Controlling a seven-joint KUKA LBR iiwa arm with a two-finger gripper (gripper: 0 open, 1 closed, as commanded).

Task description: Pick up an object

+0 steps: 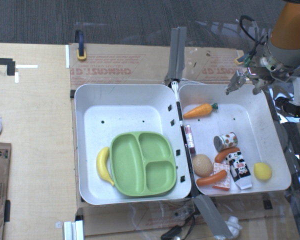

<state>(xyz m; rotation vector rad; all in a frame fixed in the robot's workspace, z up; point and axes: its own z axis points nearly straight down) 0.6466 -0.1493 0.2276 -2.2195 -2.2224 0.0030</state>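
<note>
A green three-compartment plastic plate [142, 163] lies in the left white bin [85, 134], a yellow banana [104, 165] touching its left side. An orange carrot [198, 110] lies in the right white bin [255, 115], behind a small tin can [225, 140].

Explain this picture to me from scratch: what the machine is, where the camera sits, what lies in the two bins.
One camera fixed above the bench looks down at a slant. The grey robot arm with an orange band reaches in from the right; its two-finger gripper hangs over the far edge of the right white bin, holding nothing. The left white bin has a green divided plastic plate and a yellow banana beside it. The right bin has an orange carrot, a small tin can, a beige egg-shaped object, a yellow lemon, two sausages and a small carton.
</note>
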